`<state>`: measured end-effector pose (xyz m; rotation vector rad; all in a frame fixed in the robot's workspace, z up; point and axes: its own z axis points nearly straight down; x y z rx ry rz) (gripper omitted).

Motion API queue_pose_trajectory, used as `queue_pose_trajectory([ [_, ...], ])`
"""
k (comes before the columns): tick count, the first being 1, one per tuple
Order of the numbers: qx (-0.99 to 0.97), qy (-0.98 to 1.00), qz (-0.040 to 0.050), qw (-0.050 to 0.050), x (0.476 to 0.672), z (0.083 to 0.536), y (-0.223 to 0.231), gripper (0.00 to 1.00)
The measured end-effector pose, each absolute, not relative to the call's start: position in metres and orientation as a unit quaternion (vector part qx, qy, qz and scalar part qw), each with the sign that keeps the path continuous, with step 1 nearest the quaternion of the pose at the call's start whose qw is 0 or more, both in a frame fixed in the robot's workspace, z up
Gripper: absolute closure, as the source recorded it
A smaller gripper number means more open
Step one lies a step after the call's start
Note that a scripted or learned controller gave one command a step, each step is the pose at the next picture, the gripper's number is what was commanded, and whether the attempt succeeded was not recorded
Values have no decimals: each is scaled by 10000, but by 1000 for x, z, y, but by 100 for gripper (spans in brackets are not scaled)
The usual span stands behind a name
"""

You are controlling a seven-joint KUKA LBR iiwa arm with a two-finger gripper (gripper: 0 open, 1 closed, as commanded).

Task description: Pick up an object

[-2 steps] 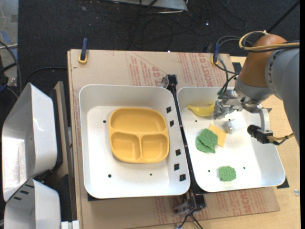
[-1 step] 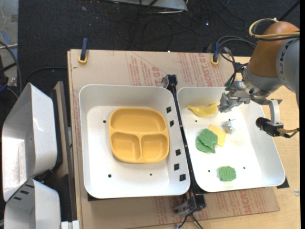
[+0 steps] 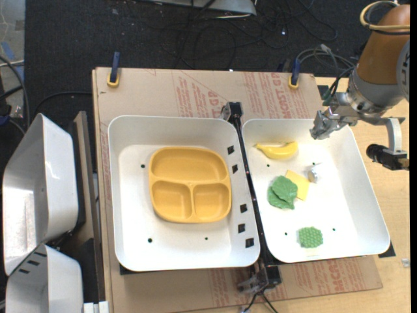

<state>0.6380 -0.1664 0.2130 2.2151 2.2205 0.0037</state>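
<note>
While your gripper (image 3: 321, 130) hangs at two o'clock, grip unclear, it could miss the curved banana (image 3: 278, 150) and push it away.

Arm (image 3: 381, 57) reaching from right, hand (image 3: 322, 130) angled down-left

Bright even overhead light, soft shadows, slightly grainy

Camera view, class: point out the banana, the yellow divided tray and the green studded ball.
banana (image 3: 278, 150): camera view, middle of its curve.
yellow divided tray (image 3: 190, 184): camera view, central ridge.
green studded ball (image 3: 311, 237): camera view, its top.
</note>
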Motion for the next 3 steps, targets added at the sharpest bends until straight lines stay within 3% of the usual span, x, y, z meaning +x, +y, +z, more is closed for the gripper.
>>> queue_pose_trajectory([
  [1, 7072, 7070, 9, 23, 634, 265, -175, 100],
  [3, 7055, 7087, -3, 0, 627, 258, -82, 100],
])
